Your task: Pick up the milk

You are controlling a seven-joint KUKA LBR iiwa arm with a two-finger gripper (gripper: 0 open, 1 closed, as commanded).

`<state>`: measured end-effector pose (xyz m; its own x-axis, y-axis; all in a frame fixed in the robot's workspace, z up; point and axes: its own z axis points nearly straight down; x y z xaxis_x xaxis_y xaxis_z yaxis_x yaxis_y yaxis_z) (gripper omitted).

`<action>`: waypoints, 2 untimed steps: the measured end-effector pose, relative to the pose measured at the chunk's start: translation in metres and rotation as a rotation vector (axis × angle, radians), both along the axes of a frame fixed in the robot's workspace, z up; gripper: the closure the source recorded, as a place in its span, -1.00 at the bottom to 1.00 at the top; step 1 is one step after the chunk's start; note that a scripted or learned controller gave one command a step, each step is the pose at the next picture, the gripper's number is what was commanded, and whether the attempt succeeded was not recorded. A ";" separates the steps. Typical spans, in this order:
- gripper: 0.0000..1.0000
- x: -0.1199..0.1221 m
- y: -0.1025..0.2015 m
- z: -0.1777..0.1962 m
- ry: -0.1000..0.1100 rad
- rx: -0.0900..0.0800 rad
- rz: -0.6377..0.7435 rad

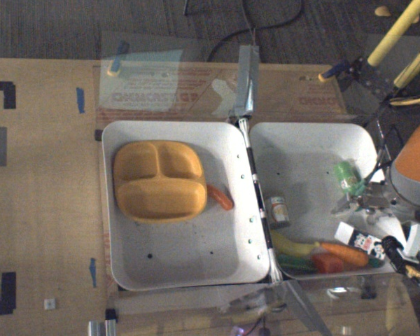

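Reaching in across the right rim of the right bin (315,131), the grey arm with its orange band (414,156) brings the gripper (357,203) low over that bin's floor. Its metal parts blur against the white plastic, so whether it is open or closed cannot be told, and nothing can be made out inside it.

The milk (359,239), a small white carton with dark printing, lies on its side toward the near right corner of the right bin, just below the gripper and apart from it. Beside the milk, toward the bin's front wall, an orange carrot (344,253) lies flat, with a red piece (327,262) touching it, a yellow banana (294,246) beyond that and something green (292,261) under the banana. A small can (277,209) stands by the right bin's left wall. A pale green item (347,174) sits just above the gripper.

Left of the right bin, across the shared divider, the left bin (175,254) holds a yellow compartment tray (159,180) turned face up, with a small orange sausage-shaped piece (220,197) touching the tray's right edge. Both bins rest on the brown worktop (42,187).
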<state>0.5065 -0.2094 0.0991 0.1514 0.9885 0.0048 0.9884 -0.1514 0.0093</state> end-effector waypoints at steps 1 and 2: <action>-1.00 -0.025 0.021 -0.011 0.000 -0.008 -0.015; 1.00 -0.023 0.020 0.000 -0.005 -0.008 -0.017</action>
<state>0.4831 -0.1892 0.0995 0.1680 0.9858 -0.0025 0.9857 -0.1679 0.0159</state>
